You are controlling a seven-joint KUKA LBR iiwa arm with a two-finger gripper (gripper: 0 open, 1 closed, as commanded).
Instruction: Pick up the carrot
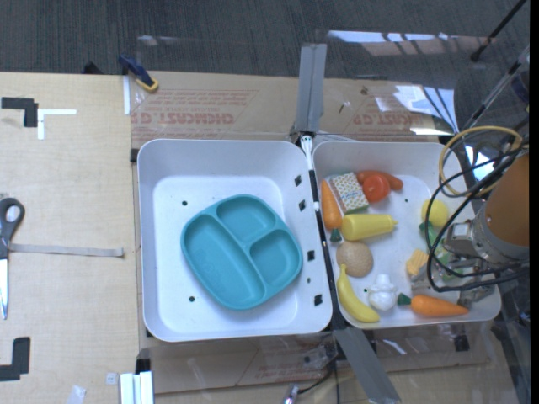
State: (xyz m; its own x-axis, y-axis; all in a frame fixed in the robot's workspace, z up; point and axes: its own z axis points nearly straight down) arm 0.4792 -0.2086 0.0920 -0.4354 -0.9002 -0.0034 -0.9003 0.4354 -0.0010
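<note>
1. Carrot (438, 306) lying flat in the right bin (396, 148), down at the near right corner, green stub pointing left.
2. Just left of it: white garlic (383, 293) and a banana (354, 297); a potato (356, 258) above those.
3. Farther up: yellow squash (368, 225), tomato (376, 185), patterned block (348, 192).
4. Over the bin's right edge, close above the carrot: arm (505, 213), wrapped in cables. Gripper hidden beneath; cannot tell its state.
5. Left bin (160, 251) holding a blue divided plate (242, 251).
</note>
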